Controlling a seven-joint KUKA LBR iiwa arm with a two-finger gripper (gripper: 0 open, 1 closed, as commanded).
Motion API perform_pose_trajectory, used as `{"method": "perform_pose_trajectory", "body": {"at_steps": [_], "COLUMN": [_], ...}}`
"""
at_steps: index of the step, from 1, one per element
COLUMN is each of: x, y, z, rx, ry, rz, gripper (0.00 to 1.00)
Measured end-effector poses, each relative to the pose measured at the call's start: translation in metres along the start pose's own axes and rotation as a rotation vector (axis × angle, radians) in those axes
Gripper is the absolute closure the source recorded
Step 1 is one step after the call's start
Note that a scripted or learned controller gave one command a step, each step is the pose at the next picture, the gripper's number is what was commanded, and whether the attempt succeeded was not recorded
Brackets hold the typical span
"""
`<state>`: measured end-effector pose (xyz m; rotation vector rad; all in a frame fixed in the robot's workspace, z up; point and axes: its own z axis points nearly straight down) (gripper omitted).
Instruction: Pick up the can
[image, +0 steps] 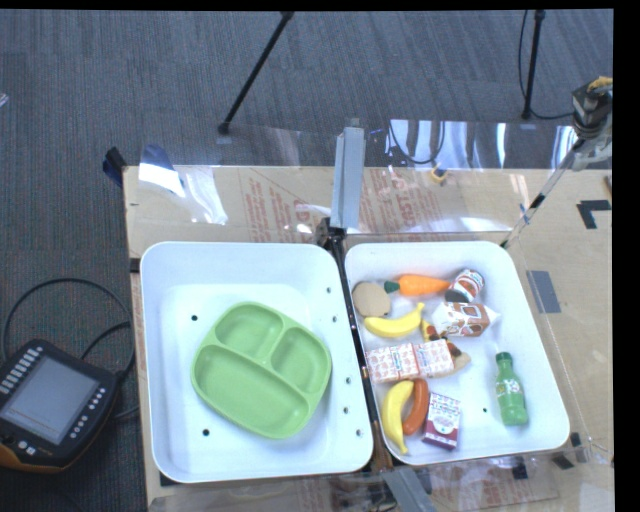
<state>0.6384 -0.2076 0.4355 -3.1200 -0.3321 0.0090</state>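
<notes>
Well back near the right bin's (430, 240) far rim, can (466, 284) just beside carrot (420, 285) and pouch (462, 318); bare floor rightward.

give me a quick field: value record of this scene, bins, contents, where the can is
left bin: shallow white bin holding a light green three-compartment plastic tray
right bin: shallow white bin holding toy food
can: small red, white and brown can lying tilted near the far edge of the right bin, beside an orange toy carrot
other items: two yellow toy bananas, green plastic bottle, dark red carton
can status: not picked up, resting in the bin
</notes>
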Motion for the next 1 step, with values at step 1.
{"method": "perform_pose_trajectory", "body": {"at_steps": [1], "x": [0.0], "y": [0.0001], "z": [0.0007], "rx": [0.001], "ry": [-0.002], "rz": [-0.006], "gripper": [0.0]}}
